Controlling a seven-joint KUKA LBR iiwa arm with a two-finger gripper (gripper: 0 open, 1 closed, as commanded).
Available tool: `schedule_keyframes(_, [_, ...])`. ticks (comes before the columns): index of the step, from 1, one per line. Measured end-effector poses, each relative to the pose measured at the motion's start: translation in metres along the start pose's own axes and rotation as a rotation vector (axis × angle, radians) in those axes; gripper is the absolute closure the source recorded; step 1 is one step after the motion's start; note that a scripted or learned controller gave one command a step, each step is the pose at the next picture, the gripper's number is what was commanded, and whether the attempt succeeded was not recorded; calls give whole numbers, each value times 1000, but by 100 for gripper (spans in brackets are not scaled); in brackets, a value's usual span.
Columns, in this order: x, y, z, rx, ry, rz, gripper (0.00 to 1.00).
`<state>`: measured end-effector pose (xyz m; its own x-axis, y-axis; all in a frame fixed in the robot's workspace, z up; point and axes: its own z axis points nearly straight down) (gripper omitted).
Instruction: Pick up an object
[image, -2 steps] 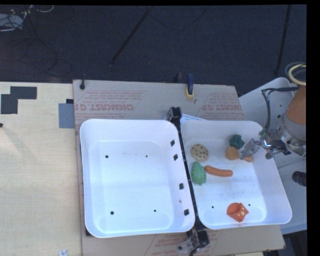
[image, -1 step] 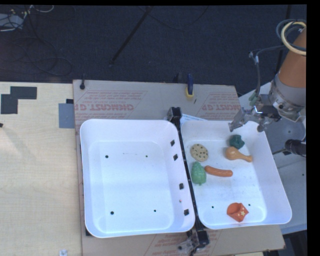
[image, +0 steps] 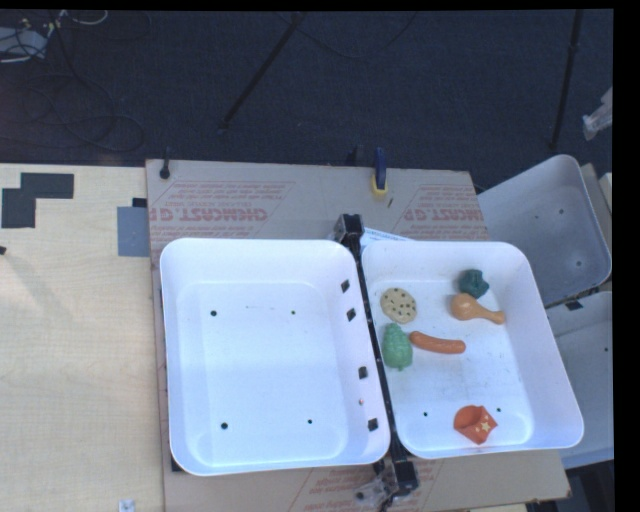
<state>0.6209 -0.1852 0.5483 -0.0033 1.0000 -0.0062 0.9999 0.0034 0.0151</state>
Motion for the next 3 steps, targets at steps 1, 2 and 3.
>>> schedule_keyframes(1, [-26, 24, 13, 18, 5, 4, 0])
schedule_keyframes(2, [-23, 23, 12, 19, 6, 0, 0])
schedule_keyframes(3, [-23, 23, 12, 18, 6, 0, 0])
